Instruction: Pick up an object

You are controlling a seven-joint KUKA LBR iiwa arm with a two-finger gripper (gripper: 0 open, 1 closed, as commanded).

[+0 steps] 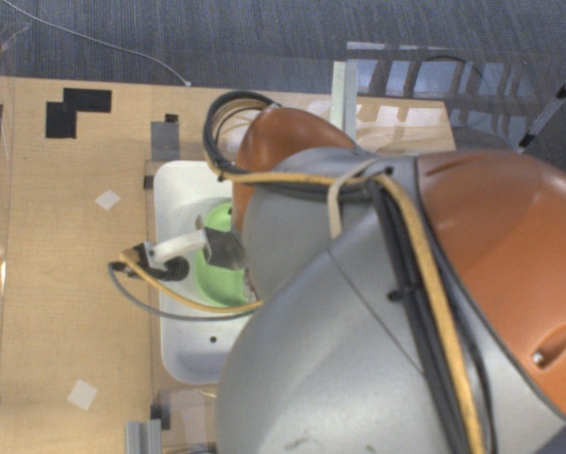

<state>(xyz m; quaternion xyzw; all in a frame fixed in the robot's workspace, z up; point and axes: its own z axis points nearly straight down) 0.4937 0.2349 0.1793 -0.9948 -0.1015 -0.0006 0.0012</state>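
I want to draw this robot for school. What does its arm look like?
The arm is big, round and smooth, mostly grey, with a shiny orange band. A yellowish cable runs along the grey shell, and a black cable loop curls near its far end.

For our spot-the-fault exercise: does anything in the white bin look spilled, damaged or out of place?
Nothing stands out. The green rounded object lies inside the white bin, partly covered by the gripper, with no spill or damage visible. The arm hides much of the bin.
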